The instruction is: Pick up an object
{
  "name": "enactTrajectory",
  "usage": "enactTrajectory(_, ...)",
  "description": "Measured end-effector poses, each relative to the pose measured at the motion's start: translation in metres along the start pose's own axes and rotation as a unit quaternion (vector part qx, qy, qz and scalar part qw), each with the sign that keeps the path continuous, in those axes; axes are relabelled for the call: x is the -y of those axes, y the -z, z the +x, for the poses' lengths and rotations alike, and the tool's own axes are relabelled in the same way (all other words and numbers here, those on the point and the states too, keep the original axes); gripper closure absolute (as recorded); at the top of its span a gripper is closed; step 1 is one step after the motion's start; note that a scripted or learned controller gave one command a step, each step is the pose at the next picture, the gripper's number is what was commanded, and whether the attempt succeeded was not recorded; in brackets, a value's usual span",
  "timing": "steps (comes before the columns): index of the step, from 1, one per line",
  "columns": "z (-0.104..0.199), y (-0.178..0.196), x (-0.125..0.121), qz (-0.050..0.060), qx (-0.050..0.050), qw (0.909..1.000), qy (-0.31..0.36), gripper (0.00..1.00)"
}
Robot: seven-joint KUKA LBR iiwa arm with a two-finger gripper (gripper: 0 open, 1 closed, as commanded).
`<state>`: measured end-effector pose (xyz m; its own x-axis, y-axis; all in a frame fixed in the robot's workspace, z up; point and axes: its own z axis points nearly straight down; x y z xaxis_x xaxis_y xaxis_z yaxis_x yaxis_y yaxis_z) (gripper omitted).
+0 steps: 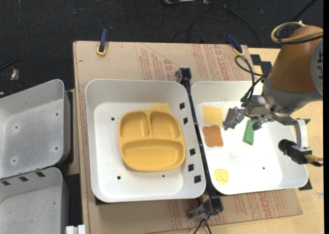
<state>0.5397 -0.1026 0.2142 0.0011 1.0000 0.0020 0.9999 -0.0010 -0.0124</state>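
The right bin [267,176] holds several small objects. A pale yellow square slice [212,114] lies at its upper left, with a brown rectangular piece [212,136] just below it. A green stick [249,131] lies near the middle, and a small yellow round piece [221,176] sits near the front left. My gripper [233,119] hangs over the bin between the yellow slice and the green stick, right of the brown piece. Nothing is visibly held in it.
The left bin [103,176] holds a yellow divided plate [151,140], with a pale yellow piece [160,108] at its top edge. A black divider [193,125] runs between the bins. The arm's orange band [295,63] looms over the right bin's upper right. White lids [31,125] lie at far left.
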Motion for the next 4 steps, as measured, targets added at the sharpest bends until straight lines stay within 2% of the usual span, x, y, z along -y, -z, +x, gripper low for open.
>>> enactTrajectory(1, 0.000, 0.006, -0.002, -0.006, 0.001, 1.0000, 0.001, 0.00)
enactTrajectory(4, 0.002, -0.125, 0.007, -0.004, 0.000, 1.0000, 0.000, 0.00)
